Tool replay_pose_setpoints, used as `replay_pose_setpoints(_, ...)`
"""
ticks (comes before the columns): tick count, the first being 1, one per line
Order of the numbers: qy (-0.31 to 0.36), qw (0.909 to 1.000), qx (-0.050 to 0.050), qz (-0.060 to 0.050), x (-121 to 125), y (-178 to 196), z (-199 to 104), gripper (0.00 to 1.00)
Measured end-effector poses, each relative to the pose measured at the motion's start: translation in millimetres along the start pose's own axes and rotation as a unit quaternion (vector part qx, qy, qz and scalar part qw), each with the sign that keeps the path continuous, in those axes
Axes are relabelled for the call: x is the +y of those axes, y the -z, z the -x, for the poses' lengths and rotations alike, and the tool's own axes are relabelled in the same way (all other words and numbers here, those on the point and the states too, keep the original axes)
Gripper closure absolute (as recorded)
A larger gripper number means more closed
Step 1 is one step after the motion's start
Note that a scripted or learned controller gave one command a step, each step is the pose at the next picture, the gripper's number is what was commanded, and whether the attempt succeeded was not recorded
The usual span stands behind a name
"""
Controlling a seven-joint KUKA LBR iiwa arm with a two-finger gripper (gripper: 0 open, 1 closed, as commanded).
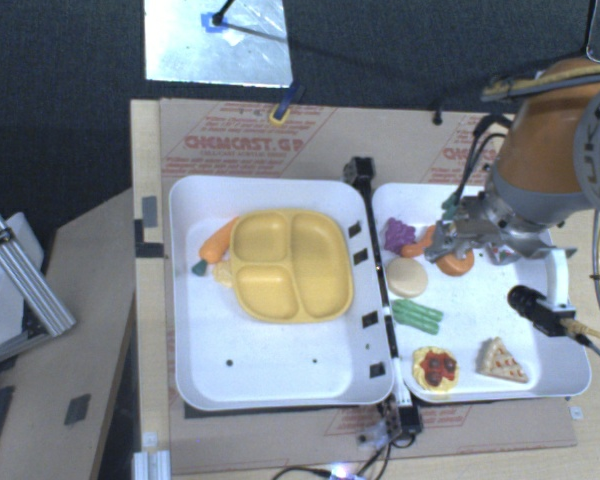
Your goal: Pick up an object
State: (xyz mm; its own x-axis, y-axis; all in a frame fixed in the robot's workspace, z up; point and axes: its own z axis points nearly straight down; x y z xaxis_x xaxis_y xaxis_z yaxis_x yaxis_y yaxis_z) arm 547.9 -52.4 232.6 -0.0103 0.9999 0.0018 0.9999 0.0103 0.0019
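My gripper [448, 240] hangs low over the upper part of the right bin [570, 368], reaching in from the right under the grey and orange arm. Just below it lies a small orange piece [460, 264], partly hidden by the gripper; whether they touch is unclear. A purple grape bunch [398, 235] sits just left of the gripper. A cream round bun [408, 278] lies below the grapes. Further down the same bin are a green bean bundle [417, 315], a small round pizza with red topping [436, 368] and a pizza slice [503, 361].
The left bin [200, 368] holds a yellow divided plate [285, 265] with a carrot [218, 240] at the plate's left edge. A black divider with clips [375, 268] runs between the bins. A black fitting [536, 309] on the arm's cable hangs over the right bin.
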Motion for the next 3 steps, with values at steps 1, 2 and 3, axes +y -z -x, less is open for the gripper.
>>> replay_pose_setpoints(1, -0.001, 1.0, 0.0, 0.0, 15.3, -15.2, -50.6, 1.0)
replay_pose_setpoints(2, -0.002, 1.0, -0.001, 0.0, 23.8, -17.8, -62.3, 1.0)
replay_pose_setpoints(3, -0.004, 1.0, -0.001, 0.0, 34.4, -10.2, -53.5, 1.0)
